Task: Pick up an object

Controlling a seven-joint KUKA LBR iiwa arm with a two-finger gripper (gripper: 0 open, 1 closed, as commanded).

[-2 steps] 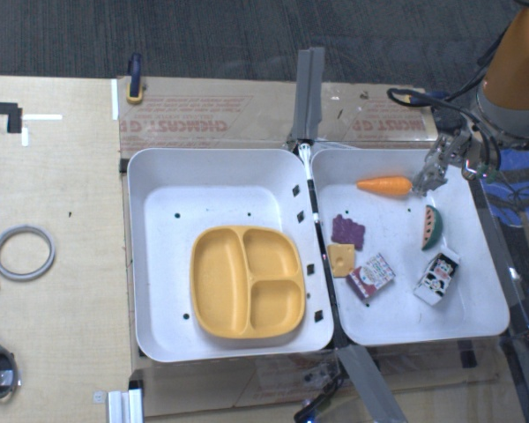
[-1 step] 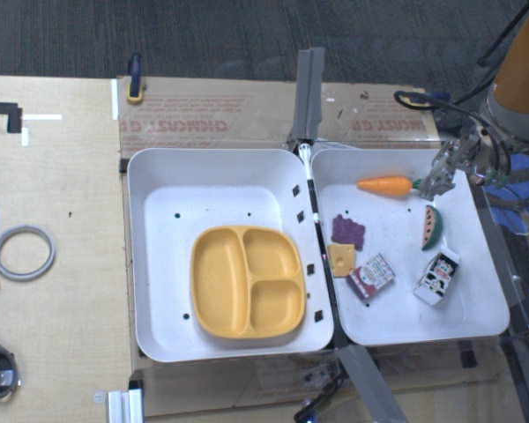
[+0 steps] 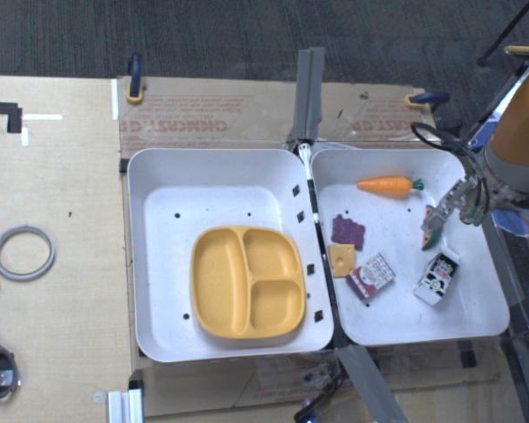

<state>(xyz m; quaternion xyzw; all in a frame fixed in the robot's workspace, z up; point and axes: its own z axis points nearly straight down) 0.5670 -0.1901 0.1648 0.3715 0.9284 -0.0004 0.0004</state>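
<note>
The right bin (image 3: 476,324) holds an orange carrot (image 3: 386,185) at the back, a purple piece (image 3: 348,231), a small yellow square (image 3: 340,260), a red and white packet (image 3: 371,277) and a white carton with black marks (image 3: 436,278). My gripper (image 3: 434,227) hangs low over the right side of this bin, just above and behind the white carton and to the right of the carrot's green top. I see nothing clearly held in it.
The left bin (image 3: 159,192) holds a yellow divided plate (image 3: 247,280). A grey ring (image 3: 22,252) lies on the bench at far left. The arm's orange band (image 3: 517,135) rises at the right edge, with cables near the bin's back right corner.
</note>
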